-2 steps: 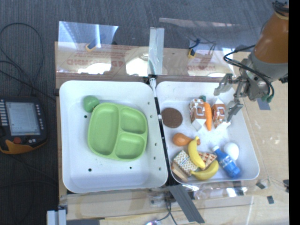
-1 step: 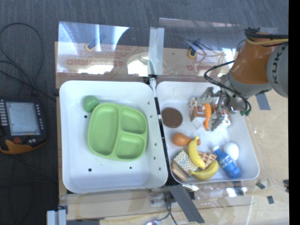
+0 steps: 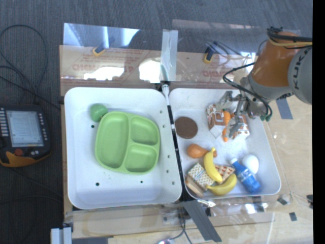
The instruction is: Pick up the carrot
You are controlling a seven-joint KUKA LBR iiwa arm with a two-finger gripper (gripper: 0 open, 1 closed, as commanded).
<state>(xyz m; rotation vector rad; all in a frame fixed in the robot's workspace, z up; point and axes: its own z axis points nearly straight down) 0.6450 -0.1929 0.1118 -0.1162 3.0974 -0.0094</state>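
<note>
Grey carpet all around, and on it a bench with two shallow white bins side by side, split by a thin divider wall [image 3: 170,121]. So here's my setup right now: the left bin [image 3: 76,187] has a green sectioned tray [image 3: 128,142] sitting in the middle and a small green ball [image 3: 98,111] at about 10 o'clock from it, touching its corner. None of that matters for me though.

Everything I care about is in the right bin [image 3: 271,179]. My gripper [image 3: 234,117] hangs over the upper part of it, right on top of a white and orange packet [image 3: 218,119]. Whether my fingers are spread or pinched, honestly I can't tell from up here, too much clutter underneath.

The carrot [image 3: 197,150], that little orange stub, lies at roughly 7 o'clock from my gripper, near the bin's middle. A brown disc [image 3: 186,127] sits at 11 o'clock from it, and a banana [image 3: 214,169] just beside it at 4 o'clock, maybe touching. Below that it's crowded: a checkered block [image 3: 199,176], a blue bottle [image 3: 246,176], a white egg [image 3: 251,163].

My guess is the open room is on the carrot's left, toward the divider, so I'd come in from above and keep clear of the banana.
</note>
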